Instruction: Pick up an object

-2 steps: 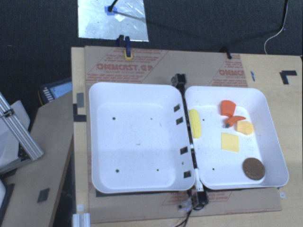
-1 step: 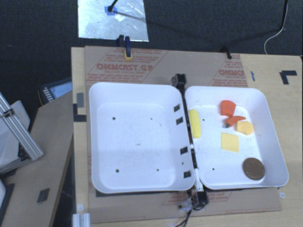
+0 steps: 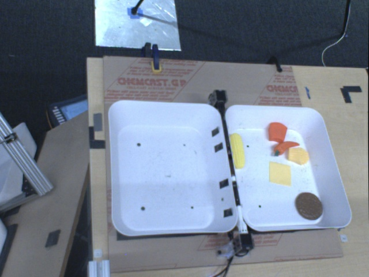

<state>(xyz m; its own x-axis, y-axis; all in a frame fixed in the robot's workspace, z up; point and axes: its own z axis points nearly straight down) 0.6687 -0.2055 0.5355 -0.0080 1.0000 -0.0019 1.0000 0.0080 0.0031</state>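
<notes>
Whether the pincer is released, clenched or grasping anything cannot be told, so places here are reckoned from the right side of the view, where the arm reaches in. Nearest that side is the right bin [image 3: 333, 157], which holds all the loose things a pick could take. A brown round disc [image 3: 309, 205] lies in its near right corner. A flat yellow square [image 3: 281, 173] rests further in, toward the middle of the bin floor. Beyond the square sits a yellow-orange chunk [image 3: 298, 155], just beside a small orange carrot-like piece [image 3: 285, 148]. A larger orange piece [image 3: 277, 131] lies near the far wall, close to the carrot-like piece; I cannot tell whether the two touch. A yellow corn cob [image 3: 237, 150] lies lengthwise along the bin's left wall, well apart from the others. Past that wall, small black clips [image 3: 218, 148] line the seam where the two bins meet. The left bin [image 3: 167, 172] shows a bare white floor with a few small dark dots. Both bins sit on a cardboard sheet [image 3: 190, 81] with red lettering, laid on the wooden surface [image 3: 95, 85]. A blue and yellow clamp [image 3: 154, 56] grips the far edge of the sheet. Behind it lies a shiny silver sheet [image 3: 137, 16], and an aluminium rail [image 3: 23, 160] slants at the far left.
</notes>
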